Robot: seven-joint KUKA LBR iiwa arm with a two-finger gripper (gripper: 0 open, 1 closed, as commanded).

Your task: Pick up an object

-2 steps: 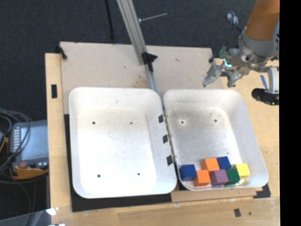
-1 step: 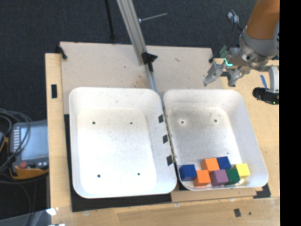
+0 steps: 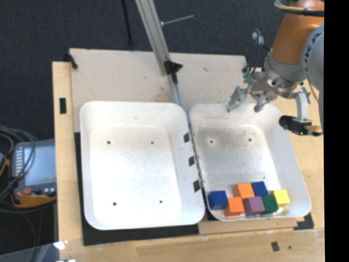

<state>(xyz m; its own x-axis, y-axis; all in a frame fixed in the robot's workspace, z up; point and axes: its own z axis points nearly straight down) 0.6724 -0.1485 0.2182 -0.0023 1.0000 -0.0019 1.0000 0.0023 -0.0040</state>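
Observation:
Several small coloured blocks are clustered at the near edge of the right bin [image 3: 283, 146]: a blue block [image 3: 217, 198], two orange ones [image 3: 245, 190] [image 3: 235, 205], a purple one [image 3: 253, 205], a green one [image 3: 269, 203], a yellow one [image 3: 281, 196] and a second blue one [image 3: 259, 188]. My gripper [image 3: 246, 101] hangs over the far rim of the right bin, well away from the blocks. Its two fingers are spread apart with nothing between them.
The left bin [image 3: 136, 162] lies beside the right one, with small clips [image 3: 192, 160] along the shared rim. A slanted aluminium rail [image 3: 155, 31] rises behind the bins. A control pendant [image 3: 32, 173] and cables sit off the bench at the left.

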